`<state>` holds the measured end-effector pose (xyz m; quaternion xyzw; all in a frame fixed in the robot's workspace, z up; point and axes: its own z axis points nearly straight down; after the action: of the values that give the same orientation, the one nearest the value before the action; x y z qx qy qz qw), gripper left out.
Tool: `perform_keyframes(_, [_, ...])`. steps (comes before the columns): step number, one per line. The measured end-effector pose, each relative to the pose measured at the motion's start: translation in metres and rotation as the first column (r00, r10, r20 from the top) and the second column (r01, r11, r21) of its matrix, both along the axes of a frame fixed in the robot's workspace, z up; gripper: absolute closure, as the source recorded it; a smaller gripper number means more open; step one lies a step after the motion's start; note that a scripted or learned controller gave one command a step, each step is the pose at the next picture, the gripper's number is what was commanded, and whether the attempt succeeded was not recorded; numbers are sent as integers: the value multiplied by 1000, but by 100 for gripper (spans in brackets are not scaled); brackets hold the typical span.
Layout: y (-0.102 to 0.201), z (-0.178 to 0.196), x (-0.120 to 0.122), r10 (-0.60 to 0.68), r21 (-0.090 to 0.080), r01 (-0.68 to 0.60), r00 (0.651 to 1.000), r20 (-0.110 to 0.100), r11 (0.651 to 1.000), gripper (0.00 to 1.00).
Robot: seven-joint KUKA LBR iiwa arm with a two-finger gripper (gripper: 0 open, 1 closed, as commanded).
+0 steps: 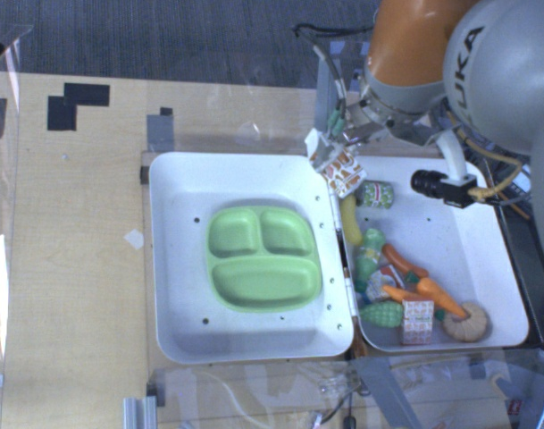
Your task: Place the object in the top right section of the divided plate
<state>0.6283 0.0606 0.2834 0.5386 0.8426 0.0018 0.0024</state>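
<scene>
Right, nearest us the green three-section divided plastic plate (264,257) sits in the left white bin (173,239), every section bare. Beside it, the right white bin (486,239) holds a jumble of toy food. Farther back, the grey arm bends low over the bins' shared wall, its gripper (341,164) clamping a small orange-and-white patterned packet (344,173) between its fingers.

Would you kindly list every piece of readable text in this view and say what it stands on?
"KUKA": black letters on the grey robot arm, partly cut off.
Print on the orange-and-white packet: too blurred to read.
Label on the small green-and-white can: too blurred.
Pattern on the small red-and-white box: too small to read.
</scene>
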Motion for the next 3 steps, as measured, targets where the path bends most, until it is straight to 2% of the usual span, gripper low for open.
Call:
perform_keyframes(1, [28,-62,-11,-165,1,165,986,-3,986,100])
perform_keyframes(2, [13,-76,-9,-242,1,242,970,-4,970,100])
perform_keyframes(3, [6,-62,-9,-512,1,512,859,-3,859,100])
